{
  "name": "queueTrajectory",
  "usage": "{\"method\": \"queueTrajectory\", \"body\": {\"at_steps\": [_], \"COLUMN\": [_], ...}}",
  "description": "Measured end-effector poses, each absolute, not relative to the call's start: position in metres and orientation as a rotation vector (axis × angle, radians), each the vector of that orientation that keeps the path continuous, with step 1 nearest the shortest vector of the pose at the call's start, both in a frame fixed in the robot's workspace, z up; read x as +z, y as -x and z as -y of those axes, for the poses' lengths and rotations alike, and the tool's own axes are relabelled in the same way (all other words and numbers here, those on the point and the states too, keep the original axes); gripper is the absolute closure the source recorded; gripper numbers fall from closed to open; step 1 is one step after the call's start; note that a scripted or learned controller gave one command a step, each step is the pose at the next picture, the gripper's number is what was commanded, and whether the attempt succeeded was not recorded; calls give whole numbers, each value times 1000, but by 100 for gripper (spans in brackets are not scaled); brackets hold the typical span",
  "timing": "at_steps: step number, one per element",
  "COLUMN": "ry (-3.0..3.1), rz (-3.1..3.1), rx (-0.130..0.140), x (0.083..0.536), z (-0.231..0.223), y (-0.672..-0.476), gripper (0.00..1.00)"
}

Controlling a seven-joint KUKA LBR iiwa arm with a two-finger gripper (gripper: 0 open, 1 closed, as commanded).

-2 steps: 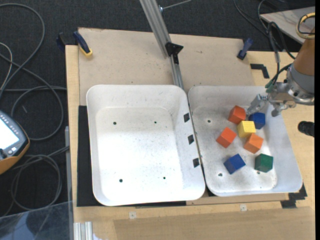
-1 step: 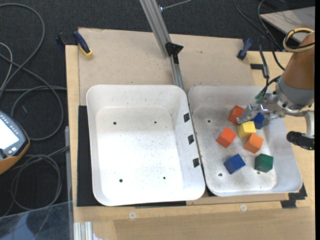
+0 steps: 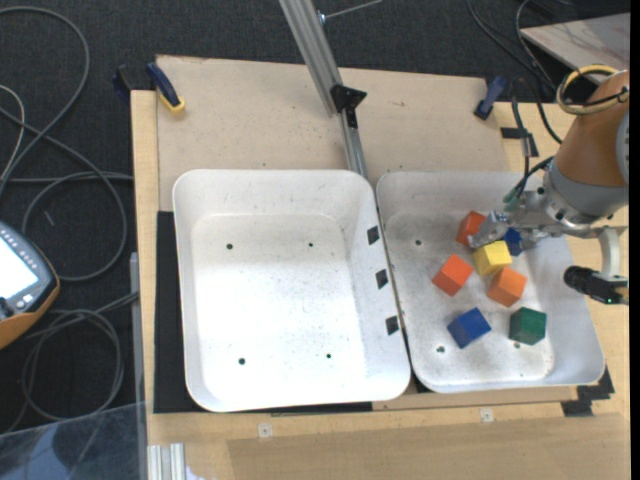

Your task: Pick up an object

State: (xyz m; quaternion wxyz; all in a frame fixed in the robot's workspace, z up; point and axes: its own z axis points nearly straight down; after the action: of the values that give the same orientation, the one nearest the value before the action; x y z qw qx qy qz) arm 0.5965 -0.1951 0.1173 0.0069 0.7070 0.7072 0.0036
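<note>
At the right of the frame, the two-finger gripper [image 3: 497, 234] hung low in the right white bin [image 3: 425, 363], just above the yellow cube [image 3: 492, 258]; whether it was open or closed I could not tell.

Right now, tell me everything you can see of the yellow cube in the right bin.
The small yellow cube looks like a solid, matte block of painted wood or plastic, uniform in colour. It sits in the shallow white right bin, turned slightly askew to the bin's walls. The arm's pincer is right above its upper edge. An orange cube lies against its lower right corner, and another orange cube lies just to its lower left, apart from it. A small blue block peeks out at its upper right.
</note>
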Motion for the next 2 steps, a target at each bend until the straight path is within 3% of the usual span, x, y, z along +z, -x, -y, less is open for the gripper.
{"method": "queueTrajectory", "body": {"at_steps": [1, 2], "ry": [-2207, -2216], "rz": [-2210, -2216], "rx": [12, 5], "x": [128, 189], "z": [196, 202], "y": [-598, -594], "gripper": [100, 100]}}
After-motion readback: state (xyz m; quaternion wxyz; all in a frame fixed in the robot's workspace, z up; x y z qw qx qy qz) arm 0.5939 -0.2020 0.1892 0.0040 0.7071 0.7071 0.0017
